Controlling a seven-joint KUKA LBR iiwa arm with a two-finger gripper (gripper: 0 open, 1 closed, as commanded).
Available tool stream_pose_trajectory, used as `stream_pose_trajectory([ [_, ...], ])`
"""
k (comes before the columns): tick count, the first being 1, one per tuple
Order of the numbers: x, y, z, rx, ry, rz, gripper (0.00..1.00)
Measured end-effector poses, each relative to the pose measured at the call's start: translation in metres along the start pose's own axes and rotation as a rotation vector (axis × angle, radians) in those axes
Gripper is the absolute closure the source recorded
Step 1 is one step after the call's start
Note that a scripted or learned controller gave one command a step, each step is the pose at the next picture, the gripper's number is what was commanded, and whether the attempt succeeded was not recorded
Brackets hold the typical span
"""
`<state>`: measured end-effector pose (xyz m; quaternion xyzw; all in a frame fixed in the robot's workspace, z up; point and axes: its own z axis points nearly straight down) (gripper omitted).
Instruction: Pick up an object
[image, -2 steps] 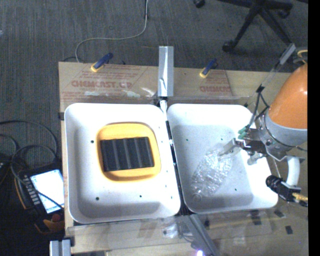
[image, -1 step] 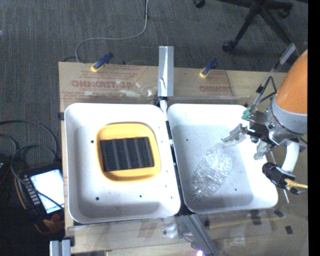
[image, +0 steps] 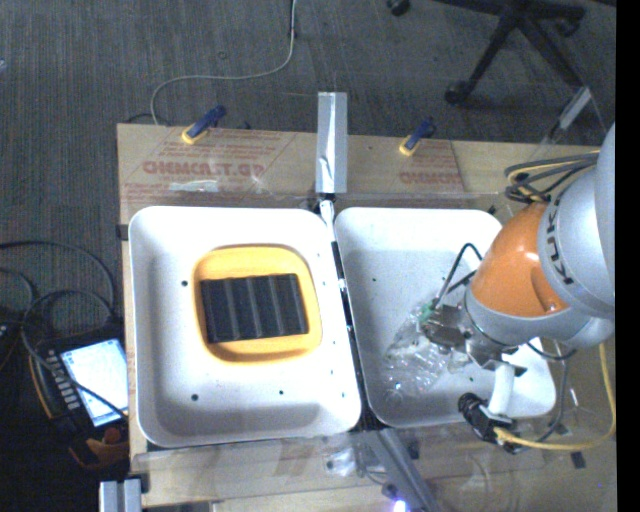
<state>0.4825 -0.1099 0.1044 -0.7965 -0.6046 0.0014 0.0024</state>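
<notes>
A crumpled clear plastic bag or wrapper (image: 415, 352) lies on the floor of the right bin (image: 400, 250), toward its front. My gripper (image: 440, 327) hangs low over the right side of that wrapper, under the orange wrist band; the wrist hides how the fingers stand. In the left bin (image: 160, 330) lies a flat yellow-framed object with a dark ribbed panel (image: 255, 304), resting in the middle of the bin.
The arm's grey body (image: 580, 250) and its cables cover the right bin's right side. A metal divider strip (image: 331, 155) runs back from between the bins. Two blue-and-yellow clamps (image: 203, 124) hold the cardboard at the back.
</notes>
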Motion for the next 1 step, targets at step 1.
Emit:
stream_pose_trajectory([
  [1, -0.041, 0.0473, -0.0406, -0.003, -0.003, 0.007, 0.0],
])
